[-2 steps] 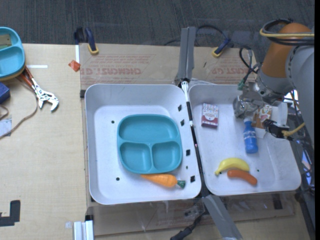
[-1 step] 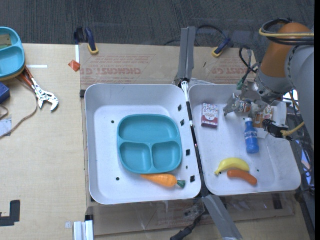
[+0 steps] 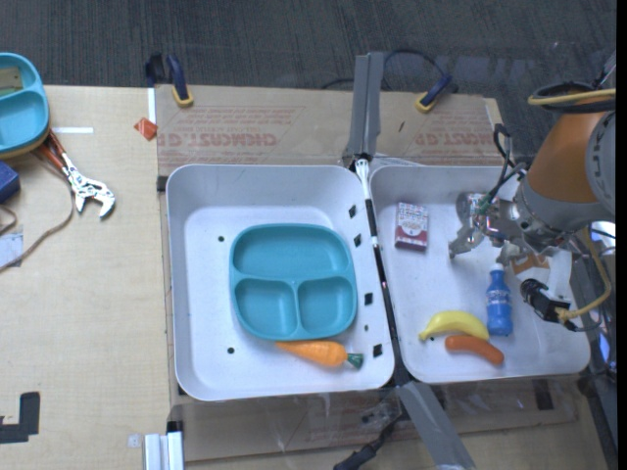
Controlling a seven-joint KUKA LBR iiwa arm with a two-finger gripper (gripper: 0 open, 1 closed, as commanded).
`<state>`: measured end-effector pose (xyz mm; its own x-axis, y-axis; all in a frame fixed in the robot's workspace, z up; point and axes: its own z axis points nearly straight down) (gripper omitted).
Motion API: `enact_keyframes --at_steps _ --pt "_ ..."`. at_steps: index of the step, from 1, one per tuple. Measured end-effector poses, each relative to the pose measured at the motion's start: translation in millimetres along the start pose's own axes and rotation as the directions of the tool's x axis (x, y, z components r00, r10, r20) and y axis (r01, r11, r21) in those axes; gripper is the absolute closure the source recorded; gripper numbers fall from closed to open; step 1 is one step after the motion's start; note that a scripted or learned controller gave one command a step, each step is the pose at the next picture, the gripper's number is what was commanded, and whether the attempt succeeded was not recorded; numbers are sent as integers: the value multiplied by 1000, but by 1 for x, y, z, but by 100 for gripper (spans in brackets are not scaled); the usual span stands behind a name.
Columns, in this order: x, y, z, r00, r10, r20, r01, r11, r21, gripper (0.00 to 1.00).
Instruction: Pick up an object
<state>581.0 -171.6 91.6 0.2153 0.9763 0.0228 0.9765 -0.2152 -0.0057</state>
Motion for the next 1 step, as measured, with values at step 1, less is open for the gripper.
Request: enact_keyframes --at_steps 1 --pt "-14 -66 3 999 -44 10 44 999 6 0"
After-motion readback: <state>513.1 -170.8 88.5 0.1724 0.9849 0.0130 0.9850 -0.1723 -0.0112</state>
